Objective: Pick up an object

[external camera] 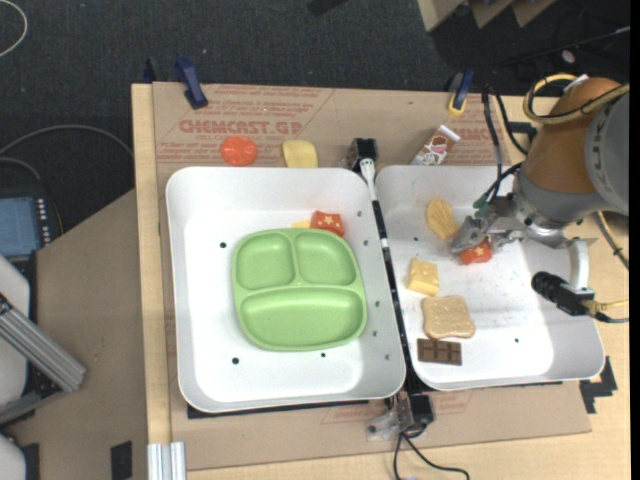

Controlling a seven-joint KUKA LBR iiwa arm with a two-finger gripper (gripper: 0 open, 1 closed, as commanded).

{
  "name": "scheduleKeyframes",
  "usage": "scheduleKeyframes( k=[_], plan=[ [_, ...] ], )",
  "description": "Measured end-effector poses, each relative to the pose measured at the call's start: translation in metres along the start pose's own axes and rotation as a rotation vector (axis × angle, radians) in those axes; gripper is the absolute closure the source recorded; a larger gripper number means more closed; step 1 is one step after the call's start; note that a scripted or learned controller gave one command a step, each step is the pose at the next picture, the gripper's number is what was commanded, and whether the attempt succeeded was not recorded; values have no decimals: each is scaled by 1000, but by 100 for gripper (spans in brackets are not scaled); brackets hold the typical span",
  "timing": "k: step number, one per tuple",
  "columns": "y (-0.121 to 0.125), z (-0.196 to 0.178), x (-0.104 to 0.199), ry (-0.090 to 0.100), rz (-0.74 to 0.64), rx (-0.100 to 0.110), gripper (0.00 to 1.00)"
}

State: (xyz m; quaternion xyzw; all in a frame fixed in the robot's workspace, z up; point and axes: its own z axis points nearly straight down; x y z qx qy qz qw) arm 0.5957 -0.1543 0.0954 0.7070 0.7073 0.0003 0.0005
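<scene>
My gripper [474,238] is low over the upper middle of the right bin [570,353], reaching in from the right. A small red toy food piece [479,255] lies right under its tip, touching or nearly touching it; whether it is gripped is unclear. A yellow curved piece [440,218] lies just left of the gripper. A cheese wedge [424,276], a slice of toast [447,316] and a brown chocolate bar [438,351] lie lower left in the same bin.
The left bin [200,358] holds a green divided plate [298,290] with a red piece [327,222] at its top edge. Behind the bins lie an orange-red item [239,150], a yellow item [299,154] and a wrapper [435,148].
</scene>
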Motion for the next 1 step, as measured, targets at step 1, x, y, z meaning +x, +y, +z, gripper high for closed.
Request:
scheduleKeyframes(
  k=[1],
  plan=[
    [-20, -96, 89, 3, -9, -8, 100]
  ],
)
